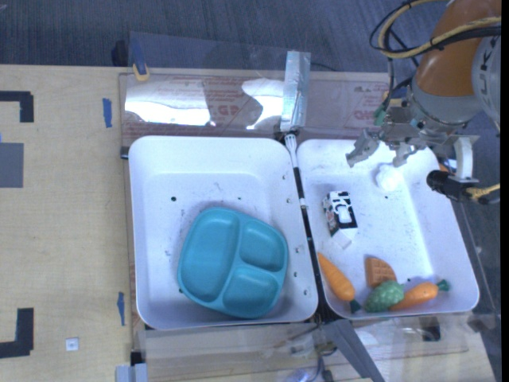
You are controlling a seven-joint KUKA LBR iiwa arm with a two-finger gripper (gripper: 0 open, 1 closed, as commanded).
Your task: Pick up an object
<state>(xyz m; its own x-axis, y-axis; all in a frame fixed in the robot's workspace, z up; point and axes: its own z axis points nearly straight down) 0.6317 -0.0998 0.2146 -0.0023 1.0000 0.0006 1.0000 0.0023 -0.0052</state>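
Observation:
My gripper (380,155) hangs over the far part of the right bin (445,237), its two grey fingers spread apart with nothing between them. Just below its right finger lies a small white object (390,177). Further forward in that bin lies a black-and-white packet (340,211). Along the near edge sit an orange carrot (336,278), an orange-brown wedge (379,270), a green leafy toy (385,296) and a second carrot (421,293).
The left bin (159,181) holds a teal divided plate (233,262). A shiny foil-like sheet (199,102) and a metal post (296,90) stand behind the bins. The arm's wrist and cables (457,62) hang over the right bin's far right corner.

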